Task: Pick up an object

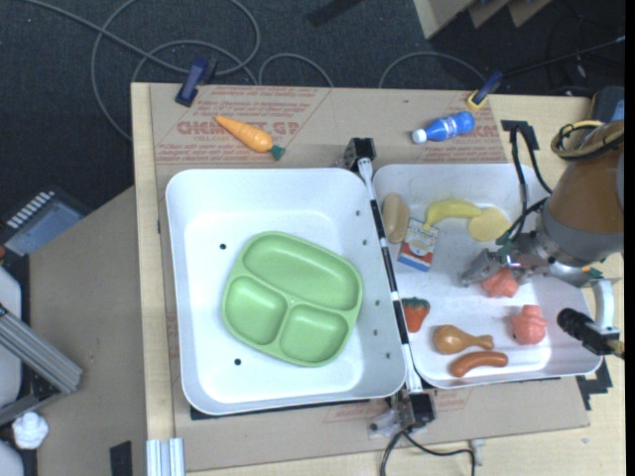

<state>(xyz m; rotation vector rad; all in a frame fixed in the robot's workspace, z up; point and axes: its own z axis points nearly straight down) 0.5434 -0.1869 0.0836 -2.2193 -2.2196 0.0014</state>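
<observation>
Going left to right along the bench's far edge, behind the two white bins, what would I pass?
Blue clip → toy carrot → black clamp where the bins meet → blue and white bottle → a second blue clip with a yellow tip.

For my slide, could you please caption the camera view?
Gripper low in the right bin beside a pink toy; green tray in left bin.

Green divided plate (291, 297) in left bin (189, 226)
</observation>
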